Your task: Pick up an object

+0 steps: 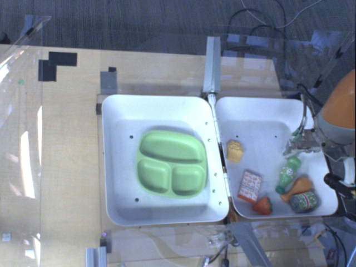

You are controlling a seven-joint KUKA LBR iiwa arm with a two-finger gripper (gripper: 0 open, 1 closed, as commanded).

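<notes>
Green bottle (287,173) lying in the right bin (261,115), near its right wall, cap end toward the far side, directly under the gripper (302,144). Gripper low over the bottle's upper end, metal parts hanging just above it; open or closed, cannot tell. Just beside the bottle on the near side: an orange carrot-shaped piece (297,187) and a round dark patterned object (303,201), both touching or nearly so. Further left in the same bin: a flat patterned red packet (250,185), a red rounded toy (262,206) at the near edge, and a small yellow item (235,150) close to the divider. Left bin (119,127) beside it, holding a green sectioned tray (171,163). Both bins resting on a pale wooden surface (61,166). Arm's orange band (342,102) at right.
</notes>
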